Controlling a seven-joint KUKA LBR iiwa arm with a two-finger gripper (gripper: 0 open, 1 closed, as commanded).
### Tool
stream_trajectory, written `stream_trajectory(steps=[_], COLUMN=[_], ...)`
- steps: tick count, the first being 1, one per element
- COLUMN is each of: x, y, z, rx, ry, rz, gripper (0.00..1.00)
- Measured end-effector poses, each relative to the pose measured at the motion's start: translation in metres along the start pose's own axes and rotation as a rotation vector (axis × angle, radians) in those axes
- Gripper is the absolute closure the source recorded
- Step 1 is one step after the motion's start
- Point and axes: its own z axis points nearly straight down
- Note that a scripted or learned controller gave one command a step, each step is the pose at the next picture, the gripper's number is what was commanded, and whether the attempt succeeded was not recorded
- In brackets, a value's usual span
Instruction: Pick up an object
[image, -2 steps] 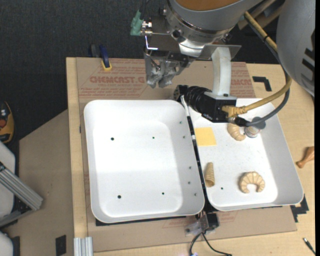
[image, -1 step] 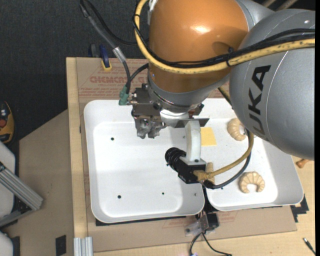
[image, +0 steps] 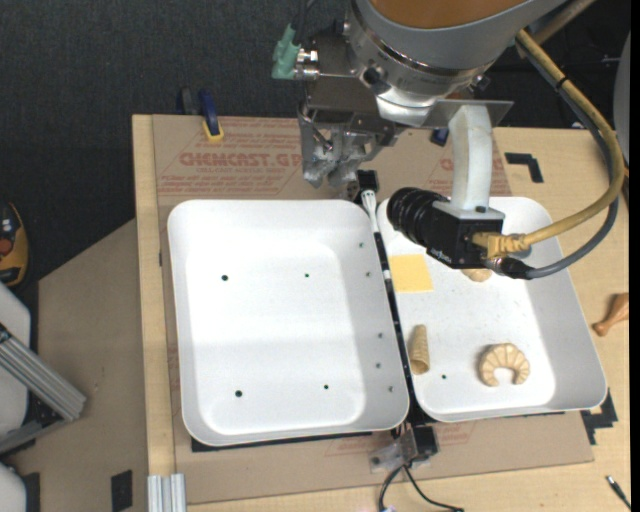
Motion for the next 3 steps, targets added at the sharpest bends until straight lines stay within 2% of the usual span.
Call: stream_trajectory(steps=[1,2,3], x=[-0.010,0.000,0.000], y=[-0.006,-0.001,0.000], z=[0.200,0.056,0.006], rx=[0.036,0.002,0.010], ry=[-0.018,-0.001,-0.006], rz=[0.004,-0.001,0.000], gripper=[1.00,1.00,1.00])
